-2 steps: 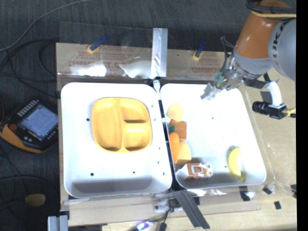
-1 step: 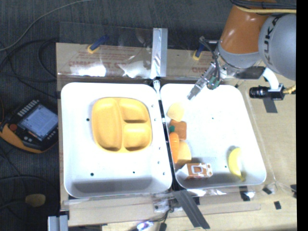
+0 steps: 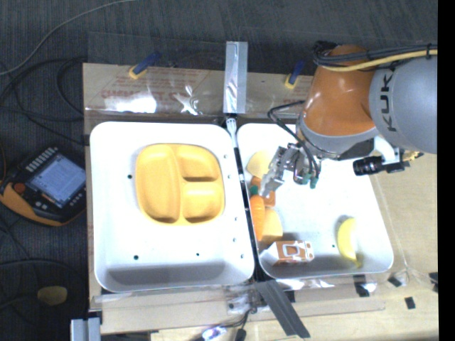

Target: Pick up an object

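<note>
The hand hangs low at the right bin's left wall, above an orange object; whether its grip is open or closed I cannot tell. Nearby lie a small carton and a banana. A yellow tray fills the left bin.

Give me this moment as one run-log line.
gripper: low in right bin, over orange items by left wall | grasp: cannot tell | banana: near right wall | yellow tray: left bin
</note>
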`<state>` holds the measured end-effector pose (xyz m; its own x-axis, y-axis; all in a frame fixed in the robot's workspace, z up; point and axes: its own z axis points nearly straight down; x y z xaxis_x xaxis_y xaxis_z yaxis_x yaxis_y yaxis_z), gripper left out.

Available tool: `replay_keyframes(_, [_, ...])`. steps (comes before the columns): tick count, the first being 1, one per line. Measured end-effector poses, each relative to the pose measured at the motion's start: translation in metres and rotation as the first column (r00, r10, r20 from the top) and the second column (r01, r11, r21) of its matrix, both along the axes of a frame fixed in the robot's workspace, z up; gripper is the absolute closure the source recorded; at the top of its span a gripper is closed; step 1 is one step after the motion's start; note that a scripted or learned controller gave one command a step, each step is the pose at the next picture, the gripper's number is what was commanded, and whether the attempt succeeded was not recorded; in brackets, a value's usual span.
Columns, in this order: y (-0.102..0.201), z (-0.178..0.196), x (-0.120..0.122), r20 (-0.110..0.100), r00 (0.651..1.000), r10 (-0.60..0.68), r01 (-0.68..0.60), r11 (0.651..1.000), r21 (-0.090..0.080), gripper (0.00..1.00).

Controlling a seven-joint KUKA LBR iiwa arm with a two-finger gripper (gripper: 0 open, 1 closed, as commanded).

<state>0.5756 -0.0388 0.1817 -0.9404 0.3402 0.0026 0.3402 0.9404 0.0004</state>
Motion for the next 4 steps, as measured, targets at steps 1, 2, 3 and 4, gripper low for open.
replay_keyframes(1, [-0.075,-0.08,-0.057,-0.001,0.989,-0.151,0.151,0.989,-0.001,1.0])
replay_keyframes(2, [-0.075,-0.08,-0.057,-0.001,0.989,-0.15,0.15,0.989,0.0,0.0])
replay_keyframes(3, [-0.084,-0.09,-0.031,0.005,0.976,-0.218,0.218,0.976,0.002,0.0])
replay_keyframes(4, [-0.108,-0.093,0.035,0.013,0.823,-0.568,0.568,0.823,0.003,0.0])
